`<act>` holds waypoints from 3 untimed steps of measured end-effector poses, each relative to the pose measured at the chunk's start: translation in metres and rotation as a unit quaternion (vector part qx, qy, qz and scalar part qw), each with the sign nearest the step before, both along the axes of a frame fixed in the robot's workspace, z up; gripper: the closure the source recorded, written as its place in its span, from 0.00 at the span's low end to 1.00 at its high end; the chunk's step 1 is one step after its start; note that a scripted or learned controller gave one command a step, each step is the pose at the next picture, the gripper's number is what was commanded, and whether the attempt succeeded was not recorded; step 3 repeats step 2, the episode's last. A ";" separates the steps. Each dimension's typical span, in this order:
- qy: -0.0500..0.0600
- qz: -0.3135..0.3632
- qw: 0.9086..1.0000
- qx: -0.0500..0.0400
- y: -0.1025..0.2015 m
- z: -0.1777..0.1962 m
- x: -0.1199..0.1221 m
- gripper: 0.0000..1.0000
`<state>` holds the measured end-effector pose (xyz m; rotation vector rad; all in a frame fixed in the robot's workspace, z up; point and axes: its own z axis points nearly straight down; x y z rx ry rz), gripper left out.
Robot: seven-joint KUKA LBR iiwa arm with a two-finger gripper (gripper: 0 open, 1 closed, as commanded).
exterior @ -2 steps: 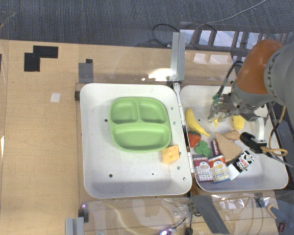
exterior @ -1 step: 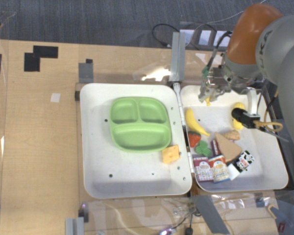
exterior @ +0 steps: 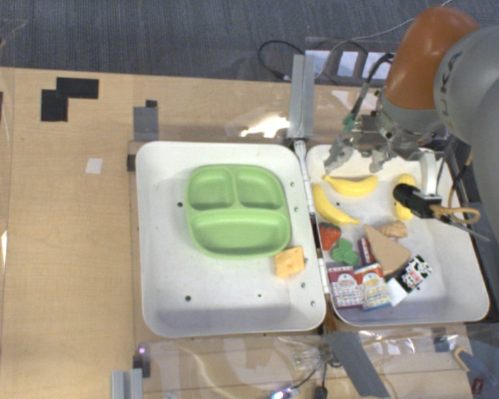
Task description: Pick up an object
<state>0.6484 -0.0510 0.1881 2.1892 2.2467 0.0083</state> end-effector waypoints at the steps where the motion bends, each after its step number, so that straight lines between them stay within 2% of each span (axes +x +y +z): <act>1: 0.000 -0.012 1.000 -0.001 -0.083 -0.094 -0.023 0.00; 2: 0.011 -0.043 0.999 0.000 -0.035 -0.101 0.018 0.00; 3: 0.011 -0.043 0.999 0.000 -0.035 -0.101 0.018 0.00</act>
